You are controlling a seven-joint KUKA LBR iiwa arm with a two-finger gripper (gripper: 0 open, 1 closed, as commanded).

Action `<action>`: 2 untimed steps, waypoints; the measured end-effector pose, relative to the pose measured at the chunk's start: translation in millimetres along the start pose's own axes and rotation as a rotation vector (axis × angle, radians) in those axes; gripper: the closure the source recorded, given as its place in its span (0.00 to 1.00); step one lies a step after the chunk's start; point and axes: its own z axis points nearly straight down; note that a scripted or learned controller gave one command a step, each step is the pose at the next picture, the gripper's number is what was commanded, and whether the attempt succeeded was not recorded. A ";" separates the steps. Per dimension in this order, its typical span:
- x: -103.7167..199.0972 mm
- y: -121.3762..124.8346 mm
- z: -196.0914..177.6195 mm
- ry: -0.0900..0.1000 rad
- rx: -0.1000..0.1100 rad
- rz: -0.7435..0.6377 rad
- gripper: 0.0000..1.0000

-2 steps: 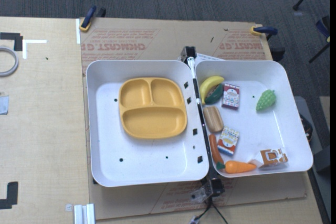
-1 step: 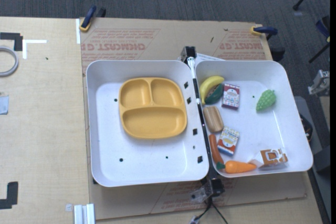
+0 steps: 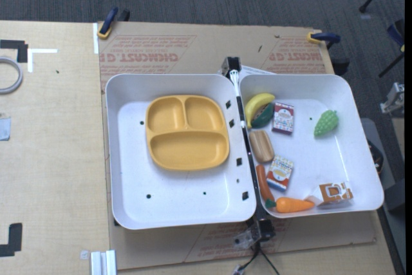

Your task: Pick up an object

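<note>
The right white bin [image 3: 322, 158] holds several small toys. A yellow banana [image 3: 259, 102] lies at its upper left against a dark green piece [image 3: 262, 116]. Beside them is a red and white box [image 3: 283, 118], with a green bumpy fruit [image 3: 326, 123] further right. A brown bread roll [image 3: 262, 145], a small blue and orange box [image 3: 280, 172] and a reddish stick [image 3: 262, 183] lie along the left wall. An orange carrot [image 3: 293, 205] and an orange and white carton [image 3: 336, 193] sit by the front wall. The left bin [image 3: 129, 203] holds a yellow divided plate [image 3: 188, 132].
Both bins rest on a cardboard sheet [image 3: 161, 51] held by blue and yellow clamps [image 3: 108, 22] [image 3: 324, 38]. Bare wooden bench [image 3: 51, 158] lies to the left. Cables [image 3: 257, 245] trail off the front edge. A pale grey piece of hardware [image 3: 393, 100] stands at the right edge.
</note>
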 end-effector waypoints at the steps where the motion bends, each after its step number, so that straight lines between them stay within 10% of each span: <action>1: -0.4 1.0 -9.6 -0.002 -0.001 -0.001 1.00; 2: -0.7 1.9 -19.1 -0.004 -0.002 -0.002 1.00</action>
